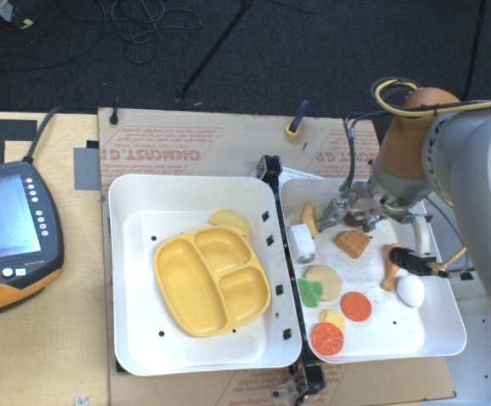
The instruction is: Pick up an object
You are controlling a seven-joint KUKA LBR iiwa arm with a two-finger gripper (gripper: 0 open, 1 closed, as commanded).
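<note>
Gripper (352, 216) is hanging low inside the right bin (448, 345), just beyond the brown chunk (352, 243) as the camera is seeing it, and possibly touching its far edge. Whether the claw is standing apart or together is not showing from this slanted angle, so I cannot tell; nothing is visibly sitting in its grasp.

Judging by this, the approach step is under way, with the grasp itself not yet made. The brown chunk is looking like the likeliest target, lying flat on the bin floor.

Other pieces are crowding around that chunk. A white cylinder (302, 242) is lying to its left, with a small yellow piece (310, 220) just beyond that. A tan disc (323, 279) and a green piece (310, 292) are sitting nearer the camera and to its left. A red disc (356, 306) is lying nearer the camera still. A white egg (411, 291) is resting to its right and a little nearer.

The next move is probably calling for the arm to centre over the brown chunk, descend, clamp, then lift straight up without nudging the cylinder.
</note>
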